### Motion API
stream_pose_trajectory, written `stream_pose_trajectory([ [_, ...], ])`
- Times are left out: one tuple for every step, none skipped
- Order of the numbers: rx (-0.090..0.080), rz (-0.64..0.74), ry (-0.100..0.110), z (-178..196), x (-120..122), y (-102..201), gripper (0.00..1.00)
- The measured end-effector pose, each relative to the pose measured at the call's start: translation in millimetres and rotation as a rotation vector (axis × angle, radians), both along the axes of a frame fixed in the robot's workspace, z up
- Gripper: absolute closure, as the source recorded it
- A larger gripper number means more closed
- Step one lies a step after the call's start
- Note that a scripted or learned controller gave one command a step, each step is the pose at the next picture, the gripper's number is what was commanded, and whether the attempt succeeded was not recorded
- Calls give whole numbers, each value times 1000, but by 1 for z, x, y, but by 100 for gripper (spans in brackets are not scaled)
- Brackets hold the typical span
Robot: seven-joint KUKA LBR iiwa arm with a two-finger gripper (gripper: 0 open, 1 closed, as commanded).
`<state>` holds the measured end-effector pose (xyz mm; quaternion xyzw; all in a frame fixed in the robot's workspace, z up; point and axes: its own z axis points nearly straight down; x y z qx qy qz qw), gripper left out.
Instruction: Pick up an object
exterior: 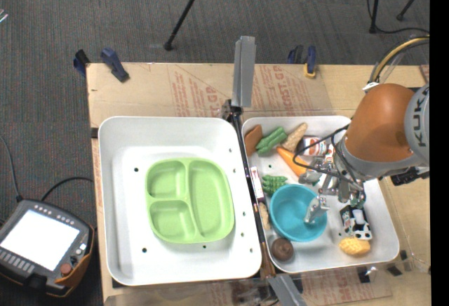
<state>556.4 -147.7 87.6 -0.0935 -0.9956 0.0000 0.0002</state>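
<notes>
The right white bin (388,227) holds a jumble of toy food. A blue bowl (296,213) sits at its front middle. My gripper (316,210) hangs from the orange-banded wrist (379,130) and reaches down over the bowl's right rim, its tip just inside the bowl. An orange carrot (288,158), a green pea pod (271,140) and a tan stick (296,133) lie behind the bowl. Right of the gripper lie a black-and-white cow-patterned piece (358,225) and a yellow piece (354,247). Nothing shows held in the gripper.
The left white bin (119,157) holds a green divided plate (189,200). A brown round piece (283,248) lies at the right bin's front, a brown piece (253,137) at its back left, a ribbed green piece (273,182) beside the bowl. A grey post (244,76) stands behind the bins.
</notes>
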Motion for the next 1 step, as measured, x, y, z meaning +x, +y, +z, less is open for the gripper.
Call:
stream_pose_trajectory([
  [3, -9, -2, 0, 46, 58, 0],
])
